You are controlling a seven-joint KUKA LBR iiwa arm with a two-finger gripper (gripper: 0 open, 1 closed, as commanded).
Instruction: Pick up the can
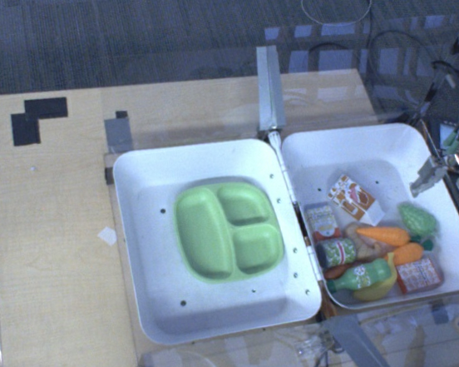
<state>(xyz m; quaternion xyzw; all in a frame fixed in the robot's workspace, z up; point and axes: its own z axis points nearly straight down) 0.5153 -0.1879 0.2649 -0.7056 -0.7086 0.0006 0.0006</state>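
Green-labelled, the can [337, 251] lay lengthwise well left of the pincer [427, 177], whose opening I couldn't tell.

- The left bin [159, 314] holds a green divided tray [227, 229] at its middle.
- The right bin [358, 143], touching the left bin's right side, holds a heap along its near edge.
- In that heap, the can [337, 251] lies on its side just right of the bins' shared wall.
- A carrot [381, 236] lies right of the can.
- A small carton [352, 197] lies behind the can.
- The gripper [429, 173] is over the right bin's right rim.
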